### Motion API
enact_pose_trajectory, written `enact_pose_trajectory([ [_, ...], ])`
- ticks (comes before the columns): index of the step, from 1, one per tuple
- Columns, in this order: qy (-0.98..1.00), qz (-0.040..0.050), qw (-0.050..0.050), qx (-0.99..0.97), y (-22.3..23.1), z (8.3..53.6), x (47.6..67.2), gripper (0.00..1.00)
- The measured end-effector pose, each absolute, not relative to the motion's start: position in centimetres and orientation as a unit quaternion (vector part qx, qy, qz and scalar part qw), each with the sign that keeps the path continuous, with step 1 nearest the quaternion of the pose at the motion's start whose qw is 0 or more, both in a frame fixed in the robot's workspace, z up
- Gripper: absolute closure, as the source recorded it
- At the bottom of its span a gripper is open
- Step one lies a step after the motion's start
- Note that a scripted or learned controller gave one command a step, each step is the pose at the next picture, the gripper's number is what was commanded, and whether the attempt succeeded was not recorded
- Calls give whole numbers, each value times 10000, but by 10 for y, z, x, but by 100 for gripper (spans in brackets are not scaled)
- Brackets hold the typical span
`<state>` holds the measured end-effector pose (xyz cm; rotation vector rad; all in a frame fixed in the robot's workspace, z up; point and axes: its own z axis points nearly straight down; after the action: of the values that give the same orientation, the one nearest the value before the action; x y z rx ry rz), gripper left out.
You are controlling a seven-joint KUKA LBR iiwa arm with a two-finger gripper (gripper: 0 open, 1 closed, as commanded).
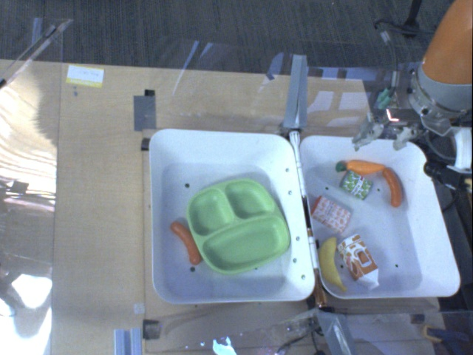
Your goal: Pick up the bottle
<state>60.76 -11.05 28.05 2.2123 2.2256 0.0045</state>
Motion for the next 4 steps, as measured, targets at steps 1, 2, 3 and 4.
enact_pose_trajectory([
  [1,7096,11,13,7046,-102,160,622,0],
  [2,7099,96,138,7041,-110,122,600,0],
  [3,7111,-14,15,7031,-115,92,670,0],
  [4,8372,-160,-110,5465,-107,85,659,0],
])
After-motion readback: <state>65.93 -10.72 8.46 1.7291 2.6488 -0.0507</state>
